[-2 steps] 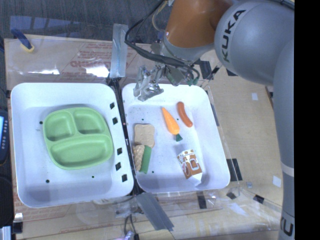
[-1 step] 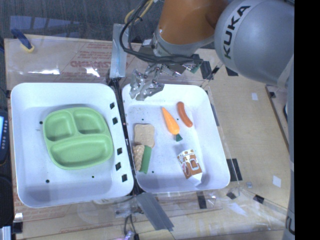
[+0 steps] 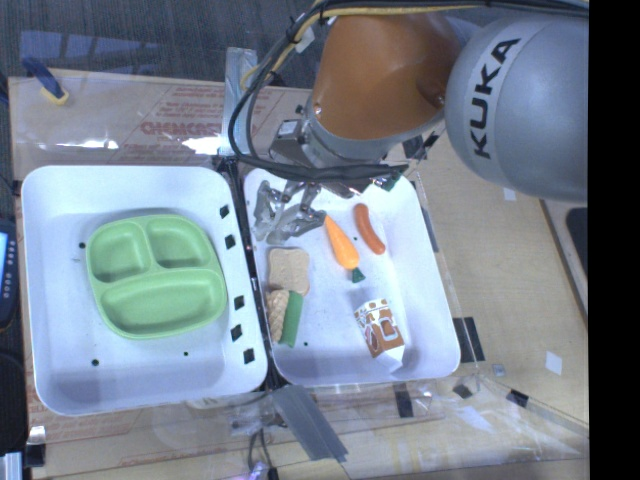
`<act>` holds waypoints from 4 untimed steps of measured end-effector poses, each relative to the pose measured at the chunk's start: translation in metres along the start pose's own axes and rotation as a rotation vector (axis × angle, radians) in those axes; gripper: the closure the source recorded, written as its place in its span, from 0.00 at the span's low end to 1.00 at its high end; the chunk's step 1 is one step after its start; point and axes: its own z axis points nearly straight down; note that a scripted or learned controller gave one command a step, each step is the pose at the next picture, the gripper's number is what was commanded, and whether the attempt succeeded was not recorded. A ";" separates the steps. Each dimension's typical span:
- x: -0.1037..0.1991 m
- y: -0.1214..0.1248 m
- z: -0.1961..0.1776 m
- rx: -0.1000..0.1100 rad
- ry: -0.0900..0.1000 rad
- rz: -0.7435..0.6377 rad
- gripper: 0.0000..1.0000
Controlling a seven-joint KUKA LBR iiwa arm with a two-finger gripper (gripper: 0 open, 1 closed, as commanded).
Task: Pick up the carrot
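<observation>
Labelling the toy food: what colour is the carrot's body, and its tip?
Orange body, dark green tip on the carrot, seen in the camera view.

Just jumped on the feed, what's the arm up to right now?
The arm's tool hangs over the upper left part of the right bin, beside the carrot, which lies loose on the bin floor. A sausage, bread and a small carton lie around it. The left bin holds a green plate.

Item count, bench area:

- White bins: two, the left bin (image 3: 40, 268) and the right bin (image 3: 430, 298).
- Green divided plate (image 3: 155, 275): one, with three compartments.
- Carrot (image 3: 342, 245): one.
- Sausage (image 3: 370, 228): one.
- Bread slice (image 3: 289, 269): one.
- Waffle piece (image 3: 275, 311): one.
- Green stick-shaped item (image 3: 291, 318): one.
- Printed snack packet (image 3: 380, 329): one.
- Gripper (image 3: 283, 215): one.
</observation>
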 end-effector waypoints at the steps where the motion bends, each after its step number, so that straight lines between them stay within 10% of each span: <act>1: 0.000 0.000 0.026 -0.005 0.003 -0.200 1.00; 2: -0.027 0.007 0.084 -0.008 0.002 -0.463 1.00; 3: -0.060 -0.034 0.043 0.000 -0.001 -0.213 1.00; 4: -0.065 -0.024 0.047 -0.002 -0.001 -0.648 1.00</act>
